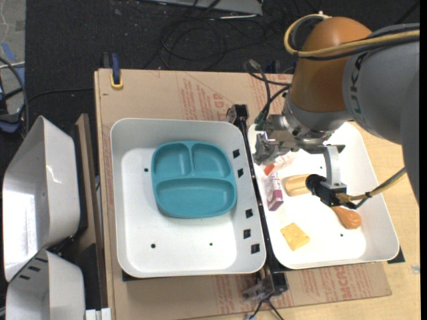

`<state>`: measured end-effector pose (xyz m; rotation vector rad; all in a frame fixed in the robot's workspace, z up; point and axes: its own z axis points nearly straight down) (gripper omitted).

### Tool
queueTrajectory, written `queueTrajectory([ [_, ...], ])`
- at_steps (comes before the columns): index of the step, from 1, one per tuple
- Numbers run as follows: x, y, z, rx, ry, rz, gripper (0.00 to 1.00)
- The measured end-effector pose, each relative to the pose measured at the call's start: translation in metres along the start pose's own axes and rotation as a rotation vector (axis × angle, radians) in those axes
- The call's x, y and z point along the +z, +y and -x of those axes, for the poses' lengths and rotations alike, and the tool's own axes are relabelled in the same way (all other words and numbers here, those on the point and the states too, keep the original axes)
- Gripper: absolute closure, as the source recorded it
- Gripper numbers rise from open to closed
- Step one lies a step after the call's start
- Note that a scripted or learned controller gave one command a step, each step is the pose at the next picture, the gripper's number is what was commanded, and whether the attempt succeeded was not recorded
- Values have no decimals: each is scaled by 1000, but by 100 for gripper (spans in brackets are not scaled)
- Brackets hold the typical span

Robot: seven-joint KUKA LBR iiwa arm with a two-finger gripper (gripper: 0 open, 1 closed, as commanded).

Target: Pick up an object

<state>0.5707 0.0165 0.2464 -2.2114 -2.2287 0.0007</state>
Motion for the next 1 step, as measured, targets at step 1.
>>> queueTrajectory([
  [1,7,-8,-63,-2,1,-1,100],
])
